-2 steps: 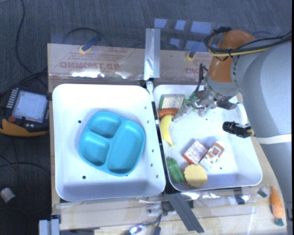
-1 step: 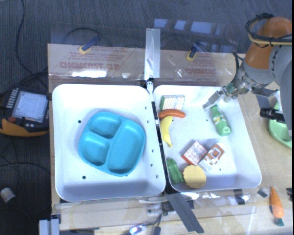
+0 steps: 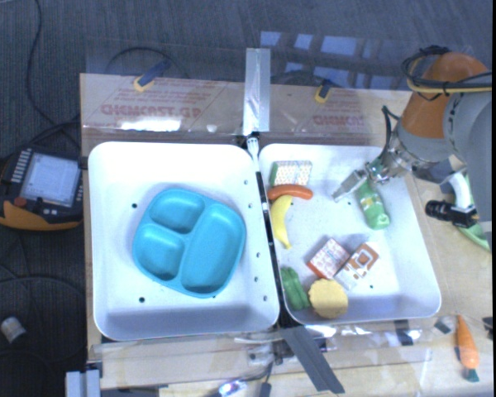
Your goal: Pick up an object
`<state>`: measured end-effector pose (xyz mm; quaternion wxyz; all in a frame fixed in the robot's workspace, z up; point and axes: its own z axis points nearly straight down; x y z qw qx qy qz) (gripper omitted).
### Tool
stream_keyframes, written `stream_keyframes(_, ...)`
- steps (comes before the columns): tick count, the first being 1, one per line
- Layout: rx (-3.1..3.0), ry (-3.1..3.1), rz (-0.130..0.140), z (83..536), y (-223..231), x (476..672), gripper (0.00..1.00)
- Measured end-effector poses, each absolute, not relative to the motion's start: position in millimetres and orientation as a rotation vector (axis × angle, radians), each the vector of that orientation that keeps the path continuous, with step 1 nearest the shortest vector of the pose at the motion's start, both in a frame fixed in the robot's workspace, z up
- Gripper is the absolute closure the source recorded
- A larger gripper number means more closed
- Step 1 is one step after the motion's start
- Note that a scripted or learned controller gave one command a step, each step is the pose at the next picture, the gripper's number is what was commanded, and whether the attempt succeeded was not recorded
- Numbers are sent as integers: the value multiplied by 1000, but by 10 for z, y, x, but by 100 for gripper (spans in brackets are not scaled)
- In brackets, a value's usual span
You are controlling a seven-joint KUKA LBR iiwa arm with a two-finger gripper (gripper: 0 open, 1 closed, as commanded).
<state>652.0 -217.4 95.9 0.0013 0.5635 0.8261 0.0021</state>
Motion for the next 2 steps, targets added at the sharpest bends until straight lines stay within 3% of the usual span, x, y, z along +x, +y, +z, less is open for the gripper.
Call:
stream_keyframes(1,1765,2591,-2,1055,-2183,6521,100)
stream_keyframes(2,1902,2498,-2,1926,-1968,6501,100)
